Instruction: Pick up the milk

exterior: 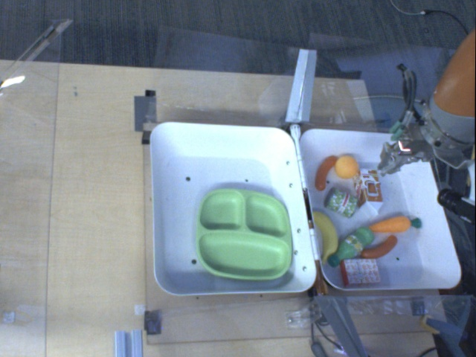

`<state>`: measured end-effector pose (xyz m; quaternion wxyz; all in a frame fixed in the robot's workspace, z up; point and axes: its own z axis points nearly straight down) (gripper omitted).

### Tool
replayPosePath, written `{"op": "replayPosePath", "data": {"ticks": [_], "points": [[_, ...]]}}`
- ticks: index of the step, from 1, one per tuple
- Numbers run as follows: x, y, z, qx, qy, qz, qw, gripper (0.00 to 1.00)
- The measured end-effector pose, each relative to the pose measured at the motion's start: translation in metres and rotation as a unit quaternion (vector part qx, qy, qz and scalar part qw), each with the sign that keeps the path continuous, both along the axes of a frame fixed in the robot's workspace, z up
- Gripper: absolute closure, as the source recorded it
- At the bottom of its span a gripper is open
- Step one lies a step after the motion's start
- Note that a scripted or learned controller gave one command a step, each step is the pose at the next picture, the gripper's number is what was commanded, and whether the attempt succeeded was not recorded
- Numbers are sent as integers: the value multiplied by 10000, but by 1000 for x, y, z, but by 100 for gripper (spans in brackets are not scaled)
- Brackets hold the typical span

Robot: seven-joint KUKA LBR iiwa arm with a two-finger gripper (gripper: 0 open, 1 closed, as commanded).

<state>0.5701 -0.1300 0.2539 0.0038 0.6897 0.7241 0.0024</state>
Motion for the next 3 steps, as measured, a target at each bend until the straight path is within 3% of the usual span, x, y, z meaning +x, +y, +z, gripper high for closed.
{"op": "replayPosePath", "data": {"ticks": [1,2,3], "points": [[-71,17,-163,15,-50,-893,9960,100],[-79,66,3,14,0,-783,9969,100],[-83,-24,-105,13,35,-1345,9909,100]]}}
